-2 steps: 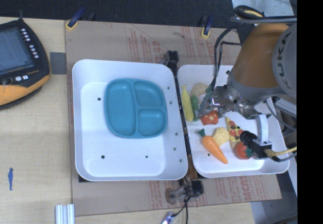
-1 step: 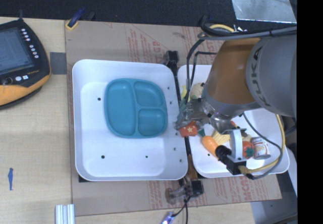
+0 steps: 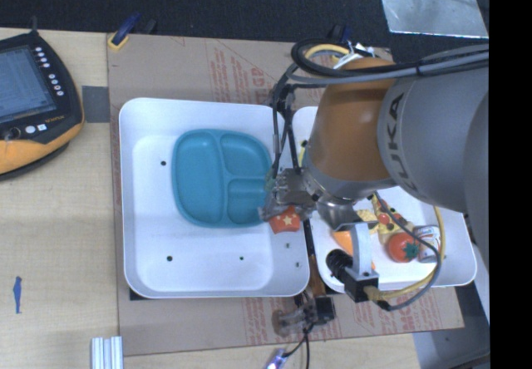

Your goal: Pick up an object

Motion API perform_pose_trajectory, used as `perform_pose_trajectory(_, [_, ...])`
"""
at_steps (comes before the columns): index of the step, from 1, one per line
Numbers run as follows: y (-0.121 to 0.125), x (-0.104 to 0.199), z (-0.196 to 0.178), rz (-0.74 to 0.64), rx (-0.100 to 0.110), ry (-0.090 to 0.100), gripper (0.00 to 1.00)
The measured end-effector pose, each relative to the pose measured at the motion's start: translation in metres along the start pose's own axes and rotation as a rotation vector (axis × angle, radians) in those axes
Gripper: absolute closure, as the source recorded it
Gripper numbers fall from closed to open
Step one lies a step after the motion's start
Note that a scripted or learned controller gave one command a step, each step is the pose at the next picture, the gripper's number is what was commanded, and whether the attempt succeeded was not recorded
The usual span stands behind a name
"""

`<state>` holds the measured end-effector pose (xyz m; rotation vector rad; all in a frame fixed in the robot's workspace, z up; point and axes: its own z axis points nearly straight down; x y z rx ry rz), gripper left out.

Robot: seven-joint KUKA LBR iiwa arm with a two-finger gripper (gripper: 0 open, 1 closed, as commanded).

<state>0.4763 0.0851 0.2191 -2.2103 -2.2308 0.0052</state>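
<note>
Hand [image 3: 281, 208] sits low at the right edge of the left white bin [image 3: 141, 193], under the orange-banded grey arm [image 3: 391, 139]; its state is hidden by the wrist, cannot tell. Small red-orange block [image 3: 285, 222] lies just at the hand's tip, touching or nearly so, near the teal divided plastic plate [image 3: 220, 176]. Right white bin [image 3: 455, 272] holds a red tomato-like ball [image 3: 402, 248] and an orange piece [image 3: 342, 239], beside cable loops. Judgement: grasp in progress on the block. To do well, centre over it, stay clear of the plate rim and bin wall, lift straight. Farther left on the bench [image 3: 50, 259], an orange-edged control pendant [image 3: 33, 105].
</note>
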Motion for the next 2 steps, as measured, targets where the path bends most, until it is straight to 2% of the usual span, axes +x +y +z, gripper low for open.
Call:
perform_pose_trajectory(1, [0.049,0.044,-0.03,0.005,0.001,0.001,1.0])
perform_pose_trajectory(2, [0.061,0.09,-0.026,0.004,0.001,0.001,1.0])
